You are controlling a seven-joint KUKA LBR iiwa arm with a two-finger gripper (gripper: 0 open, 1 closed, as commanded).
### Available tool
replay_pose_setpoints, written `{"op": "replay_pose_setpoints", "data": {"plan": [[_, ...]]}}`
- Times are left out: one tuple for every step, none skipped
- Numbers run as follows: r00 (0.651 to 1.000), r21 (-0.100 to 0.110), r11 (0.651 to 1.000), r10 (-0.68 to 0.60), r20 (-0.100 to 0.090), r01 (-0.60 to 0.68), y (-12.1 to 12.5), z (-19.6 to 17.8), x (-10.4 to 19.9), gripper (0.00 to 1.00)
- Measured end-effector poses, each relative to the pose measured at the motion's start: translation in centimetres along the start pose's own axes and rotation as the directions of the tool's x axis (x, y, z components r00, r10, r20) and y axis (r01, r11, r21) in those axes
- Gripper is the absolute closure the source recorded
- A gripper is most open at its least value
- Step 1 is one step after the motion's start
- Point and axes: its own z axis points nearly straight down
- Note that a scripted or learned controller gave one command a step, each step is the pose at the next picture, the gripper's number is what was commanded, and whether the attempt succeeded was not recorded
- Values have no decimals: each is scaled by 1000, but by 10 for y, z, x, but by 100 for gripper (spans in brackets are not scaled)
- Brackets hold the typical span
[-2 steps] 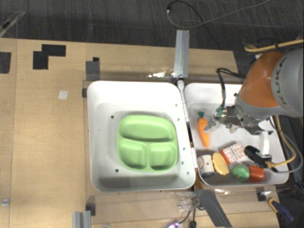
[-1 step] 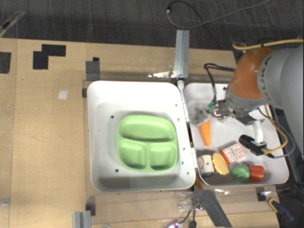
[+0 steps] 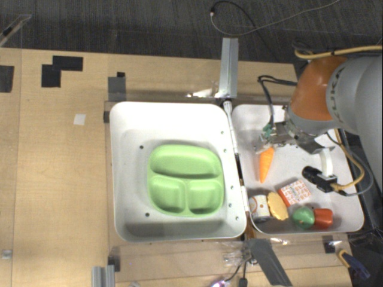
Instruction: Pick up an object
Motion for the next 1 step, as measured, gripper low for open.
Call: {"op": "replay_pose_setpoints", "data": {"plan": [[999, 11, 999, 44, 3, -44, 11, -116, 8, 100]]}}
